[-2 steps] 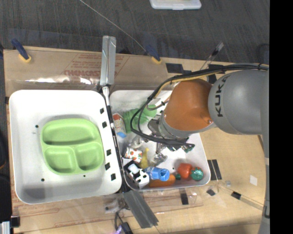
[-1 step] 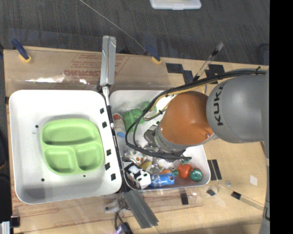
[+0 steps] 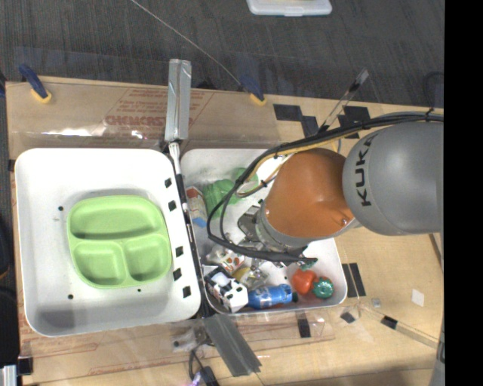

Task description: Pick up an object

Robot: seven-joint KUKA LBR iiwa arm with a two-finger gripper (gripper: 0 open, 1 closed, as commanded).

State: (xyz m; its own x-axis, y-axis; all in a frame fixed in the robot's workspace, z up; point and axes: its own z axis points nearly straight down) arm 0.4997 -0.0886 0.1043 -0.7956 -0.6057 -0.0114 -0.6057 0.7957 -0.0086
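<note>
Objects crowd the right bin's point(image 3: 339, 265) six o'clock edge: blue bottle point(image 3: 272, 296), orange ball point(image 3: 303, 281), teal ball point(image 3: 323, 288). Above them the arm's orange wrist point(image 3: 306, 196) hangs, likely lowering for a grab. At nine o'clock, a green divided tray point(image 3: 117, 240) fills the left bin point(image 3: 38, 188).

The arm's orange band point(image 3: 306, 196) and grey body point(image 3: 396, 177) sit right over the right bin point(image 3: 341, 273), so most of that bin's middle is hidden. The gripper itself is tucked under the wrist, can't make it out. A green thing point(image 3: 221, 192) pokes out partway from behind the cables. The clutter along the bin's near edge is too small and jumbled to name. A white item point(image 3: 289, 7) gets cut off by the top edge.
</note>
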